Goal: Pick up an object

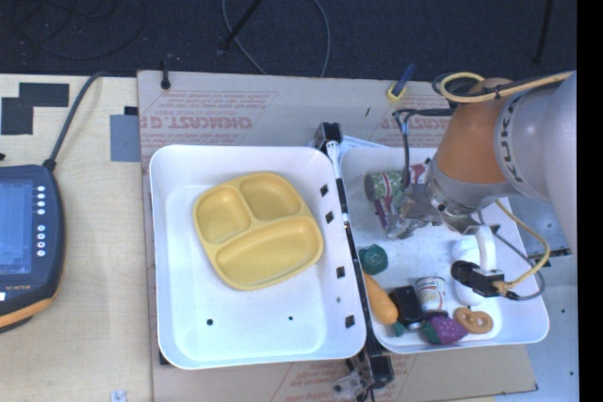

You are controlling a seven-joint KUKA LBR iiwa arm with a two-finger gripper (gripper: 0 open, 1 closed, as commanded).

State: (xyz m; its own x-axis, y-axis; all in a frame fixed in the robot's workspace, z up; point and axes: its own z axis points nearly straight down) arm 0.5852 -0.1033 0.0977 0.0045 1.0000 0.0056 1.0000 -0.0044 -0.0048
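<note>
Two shallow white bins sit side by side on the bench. At the far left edge of the bench rests a handheld pendant [24,240] with a blue screen and an orange rim. The left bin [179,315] holds a yellow divided plate [257,228] with three compartments, lying flat in the upper half of the bin. A black divider strip [341,240] runs between the two bins.

The right bin [528,320] holds the loose objects. Along its left wall lie a small dark green round piece [374,257] and, below it, an orange carrot-shaped toy [380,298]. Near the bin's upper left lies a green and pink can [386,184] on its side. Toward the front edge sit a small black block [407,301], a white jar with a label [430,292], a purple toy [443,329] and a tan ring [473,321].

The gripper [407,219] is lowered into the right bin, just below and beside the can. Whether the claw is open or closed cannot be told, and no object is visibly between it. The arm [480,151], with its orange band, extends to the right.
</note>
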